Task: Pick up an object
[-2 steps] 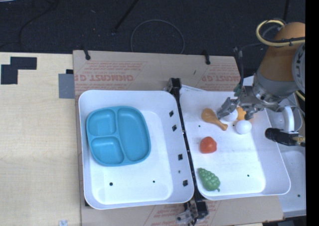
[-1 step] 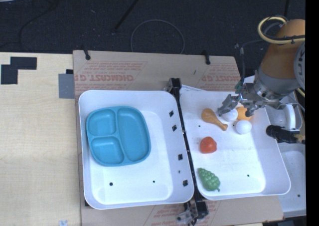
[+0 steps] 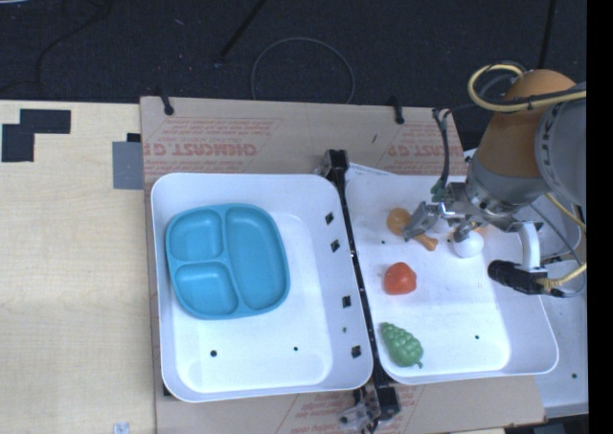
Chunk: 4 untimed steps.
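- The gripper [image 3: 433,221] hangs low over the far part of the right bin [image 3: 522,351], at the end of the grey arm [image 3: 565,149] with its orange band.
- Whether the gripper is released or clenched cannot be told; nothing is seen grasped in it.
- An orange fruit [image 3: 397,220] lies just beside the gripper, on its left in the view.
- A small orange bit [image 3: 428,242] lies just under the gripper's tip; whether they touch cannot be told.
- A white ball [image 3: 466,246] lies just beside the gripper, toward the view's lower right.
- A red fruit [image 3: 400,278] lies near the gripper, toward the near edge of the bin and apart from it.
- Green grapes [image 3: 402,344] lie farther from the gripper the same way, by the bin's near left corner.
- A blue plate [image 3: 228,260] with three compartments lies in the left bin [image 3: 249,375], well apart from the gripper on the view's left, across the divider between the bins.
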Tool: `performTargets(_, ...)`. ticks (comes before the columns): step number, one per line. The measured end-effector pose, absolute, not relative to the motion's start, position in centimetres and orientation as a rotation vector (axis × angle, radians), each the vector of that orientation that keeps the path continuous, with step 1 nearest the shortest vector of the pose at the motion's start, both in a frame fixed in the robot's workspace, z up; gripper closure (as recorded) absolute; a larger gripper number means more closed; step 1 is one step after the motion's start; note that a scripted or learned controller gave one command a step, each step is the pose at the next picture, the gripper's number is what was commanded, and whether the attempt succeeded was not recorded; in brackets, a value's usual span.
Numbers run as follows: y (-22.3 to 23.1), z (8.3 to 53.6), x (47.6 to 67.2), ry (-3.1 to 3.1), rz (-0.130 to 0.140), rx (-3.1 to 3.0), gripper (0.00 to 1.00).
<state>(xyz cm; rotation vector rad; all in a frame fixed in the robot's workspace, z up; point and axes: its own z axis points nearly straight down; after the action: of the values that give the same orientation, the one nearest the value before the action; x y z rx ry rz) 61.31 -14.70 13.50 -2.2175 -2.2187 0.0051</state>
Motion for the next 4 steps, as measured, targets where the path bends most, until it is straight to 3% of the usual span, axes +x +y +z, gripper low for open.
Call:
performTargets(1, -14.6, 8.6, 61.3, -2.219, 0.004, -2.219, 0.00)
performTargets(2, -14.6, 9.7, 61.3, -2.216, 0.005, -2.220, 1.00)
performTargets(4, -14.8, 20.2, 60.8, -2.223, -0.003, -2.224, 1.00)
